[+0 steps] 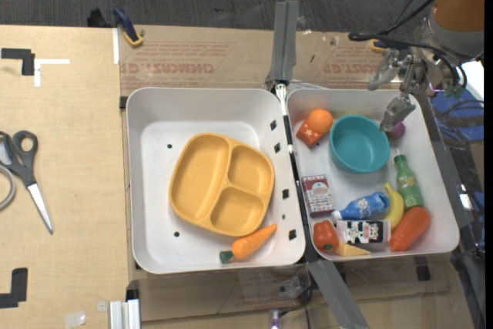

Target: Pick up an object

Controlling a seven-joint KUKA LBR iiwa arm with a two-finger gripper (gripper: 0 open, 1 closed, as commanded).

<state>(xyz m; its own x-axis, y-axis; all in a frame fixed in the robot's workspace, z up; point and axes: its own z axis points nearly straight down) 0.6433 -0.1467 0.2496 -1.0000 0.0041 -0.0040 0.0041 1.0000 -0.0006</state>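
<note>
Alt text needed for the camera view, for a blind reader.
The arm's tool hangs over the right bin beside a teal bowl, amid toy food. The left bin holds a yellow divided plate and a toy carrot.

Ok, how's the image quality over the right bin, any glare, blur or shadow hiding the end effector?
Camera view: lighting is even, with only a soft shadow inside the teal bowl; the white right bin shows no strong glare; the end effector at that bin's far right corner is slightly soft and cluttered by cables, so its finger state is unclear; the orange divided plate in the left bin is sharp.
</note>
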